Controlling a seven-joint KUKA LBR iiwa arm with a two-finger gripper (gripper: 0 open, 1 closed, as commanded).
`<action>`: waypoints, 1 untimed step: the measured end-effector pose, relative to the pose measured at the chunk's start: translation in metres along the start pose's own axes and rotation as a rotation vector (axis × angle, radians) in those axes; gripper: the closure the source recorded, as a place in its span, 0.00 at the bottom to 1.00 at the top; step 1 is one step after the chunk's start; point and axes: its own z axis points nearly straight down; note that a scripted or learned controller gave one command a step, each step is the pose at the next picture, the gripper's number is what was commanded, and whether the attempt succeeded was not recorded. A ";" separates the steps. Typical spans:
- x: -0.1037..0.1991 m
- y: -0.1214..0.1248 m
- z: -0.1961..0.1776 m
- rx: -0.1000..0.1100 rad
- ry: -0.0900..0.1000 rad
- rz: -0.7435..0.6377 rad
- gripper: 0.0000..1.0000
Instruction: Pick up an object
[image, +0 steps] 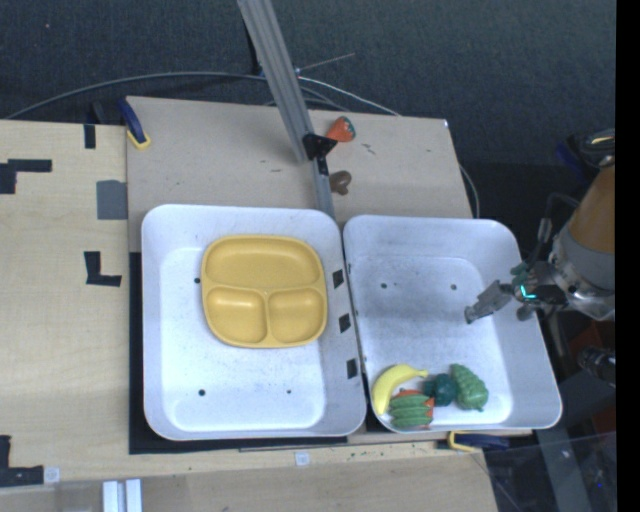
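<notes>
- Over the right bin (400, 240), near its right wall, the gripper (492, 301) hangs at the end of the arm (590, 235), which reaches in from the right.
- From where I stand one grey finger points left over the bin floor; whether the gripper is spread or pressed together I cannot tell, and I see nothing held in it.
- Things to pick lie bunched in the near corner of that same bin: a yellow banana (391, 384), a green and red vegetable (410, 410) touching it, a dark teal piece (439, 388) in the middle, and a leafy green toy (469, 388) on the right.
- All four sit well apart from the gripper, toward the front edge of the bin.
- Left bin (165, 300) holds a yellow divided plate (265, 290), lying flat and by itself.
- Trouble ahead, as I judge it: the toys are packed so tight that a finger coming down may land on a neighbour and push the pile instead of closing round one piece.
- Another risk is the corner itself; the bin wall just beside the cluster could block a finger or tilt the grip.
- If it drops straight down from here, it would likely close on bare bin floor.
</notes>
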 end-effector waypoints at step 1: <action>-0.004 0.004 0.046 0.004 0.000 0.001 0.00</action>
